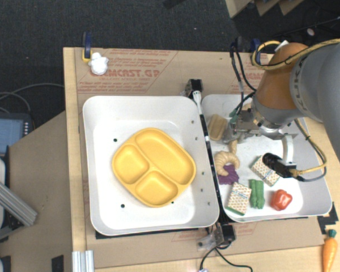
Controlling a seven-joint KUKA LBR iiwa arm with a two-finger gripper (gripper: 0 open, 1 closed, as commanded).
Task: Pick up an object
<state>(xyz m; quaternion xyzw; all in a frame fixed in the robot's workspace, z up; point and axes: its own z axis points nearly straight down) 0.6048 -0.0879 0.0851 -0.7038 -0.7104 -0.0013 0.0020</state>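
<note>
Reaching in from the right, your arm point(294, 89) hangs over the upper left part of the right bin point(311, 205), and the gripper point(236, 130) sits low near that bin's left wall. You cannot tell its state from this angle; the wrist hides it.

Nearest thing is the croissant point(226, 160), lying just below the gripper in the picture, toward the bench's near edge. It curls like an arch, so its long run goes roughly across the bin. The tan block point(217, 127) lies just to the gripper's left, against the wall. The tomato point(281, 199), green piece point(256, 192) and cracker box point(239, 198) lie farther off, along the near rim. The left bin point(96, 169) carries a yellow tray point(153, 166).
</note>
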